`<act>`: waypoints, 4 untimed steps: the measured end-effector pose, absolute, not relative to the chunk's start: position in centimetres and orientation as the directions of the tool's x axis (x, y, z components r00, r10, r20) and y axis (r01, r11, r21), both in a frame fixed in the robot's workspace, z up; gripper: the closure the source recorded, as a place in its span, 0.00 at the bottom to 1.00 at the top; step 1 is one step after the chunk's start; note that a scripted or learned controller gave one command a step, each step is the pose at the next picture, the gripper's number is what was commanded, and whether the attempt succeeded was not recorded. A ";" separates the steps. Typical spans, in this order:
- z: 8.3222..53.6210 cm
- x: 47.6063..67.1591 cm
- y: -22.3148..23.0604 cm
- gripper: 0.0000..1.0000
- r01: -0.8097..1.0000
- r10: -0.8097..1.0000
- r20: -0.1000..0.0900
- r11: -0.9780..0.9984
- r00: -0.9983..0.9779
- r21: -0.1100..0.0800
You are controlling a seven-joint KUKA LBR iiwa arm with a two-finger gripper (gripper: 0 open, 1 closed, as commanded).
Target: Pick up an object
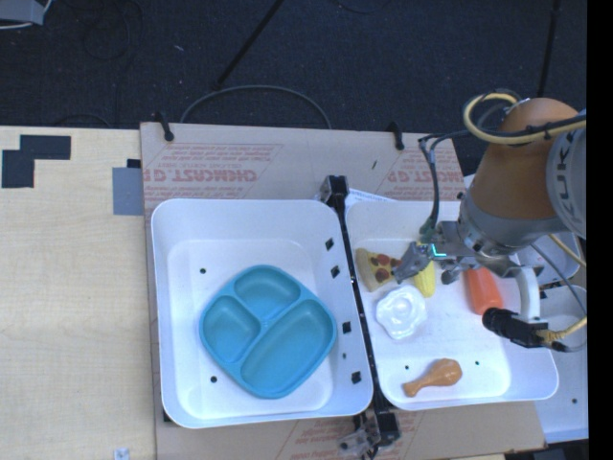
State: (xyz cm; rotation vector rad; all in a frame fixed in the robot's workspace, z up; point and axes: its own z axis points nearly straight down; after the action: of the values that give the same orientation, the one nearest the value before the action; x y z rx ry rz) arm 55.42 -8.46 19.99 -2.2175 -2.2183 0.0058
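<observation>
My gripper [418, 262] hangs low over the right bin [536, 386], near its upper left part. Its tips sit over a yellow object [424, 280] and right beside a pizza slice [375, 266]. Just below lies a white fried-egg toy [400, 312]. An orange cylinder [483, 290] lies to the right, under the wrist. A tan drumstick [435, 376] rests near the bin's front edge. I see nothing clearly lifted between the fingers.
The left bin [182, 257] holds a blue divided plate [268, 330]. A black divider bar [347, 286] runs between the bins. A black cable end [512, 326] hangs over the right bin's right side. The arm's orange band [522, 171] looms above.
</observation>
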 end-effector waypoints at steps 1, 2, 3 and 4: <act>20.1 55.5 -8.5 0.00 1.000 1.000 0.001 0.001 0.000 -0.004; 15.3 54.8 -9.0 0.00 1.000 1.000 0.001 0.000 0.000 -0.009; 8.9 54.9 -8.6 0.00 1.000 1.000 0.002 0.000 0.000 -0.009; 8.8 54.9 -8.7 0.00 1.000 1.000 0.001 -0.004 0.004 -0.003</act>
State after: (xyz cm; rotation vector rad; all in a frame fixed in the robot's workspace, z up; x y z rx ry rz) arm 54.86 -8.70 8.79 -2.2240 -2.2148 0.0025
